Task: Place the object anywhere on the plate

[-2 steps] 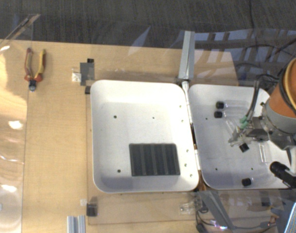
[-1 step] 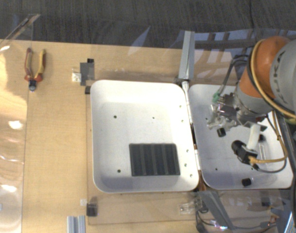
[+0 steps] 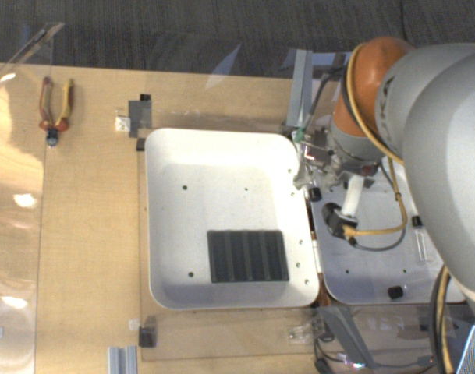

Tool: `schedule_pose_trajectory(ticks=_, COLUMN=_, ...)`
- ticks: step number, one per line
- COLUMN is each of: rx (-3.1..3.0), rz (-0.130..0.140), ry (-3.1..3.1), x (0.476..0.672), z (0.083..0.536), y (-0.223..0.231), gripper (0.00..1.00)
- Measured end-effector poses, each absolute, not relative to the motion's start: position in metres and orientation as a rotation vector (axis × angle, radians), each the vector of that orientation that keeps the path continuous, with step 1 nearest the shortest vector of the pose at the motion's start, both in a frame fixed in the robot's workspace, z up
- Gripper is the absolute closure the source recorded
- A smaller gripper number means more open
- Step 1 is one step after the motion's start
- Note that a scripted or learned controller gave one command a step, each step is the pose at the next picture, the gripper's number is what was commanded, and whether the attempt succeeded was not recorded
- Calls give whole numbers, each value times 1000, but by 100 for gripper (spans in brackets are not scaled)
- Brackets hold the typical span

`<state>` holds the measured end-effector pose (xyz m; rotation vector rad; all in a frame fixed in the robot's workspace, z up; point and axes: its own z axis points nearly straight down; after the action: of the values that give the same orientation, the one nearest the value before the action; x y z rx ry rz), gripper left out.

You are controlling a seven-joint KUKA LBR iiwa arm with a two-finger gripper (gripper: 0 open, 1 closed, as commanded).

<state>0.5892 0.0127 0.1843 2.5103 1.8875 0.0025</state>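
A small black object [image 3: 395, 292] is seen in the right bin [image 3: 354, 285], near its front edge, well apart from the pincer [image 3: 310, 179], whose grip cannot be told.

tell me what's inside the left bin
A dark ribbed plate lies flat in the near half of the left bin; elsewhere its white floor shows. The claw covers a little of its right rim.

The arm [image 3: 436, 146] is bulky, rounded and pale grey (almost white), with a glossy orange band [image 3: 373, 72] just behind the gripper [image 3: 313, 174].
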Motion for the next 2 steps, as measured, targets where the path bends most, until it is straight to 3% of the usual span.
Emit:
schedule_pose_trajectory(ticks=1, rx=1955, rz=6, ry=2454, x=626, z=186, y=69, gripper=100)
schedule_pose_trajectory(ticks=2, rx=1677, rz=-8, ry=2666, x=660, z=120, y=143, gripper=100)
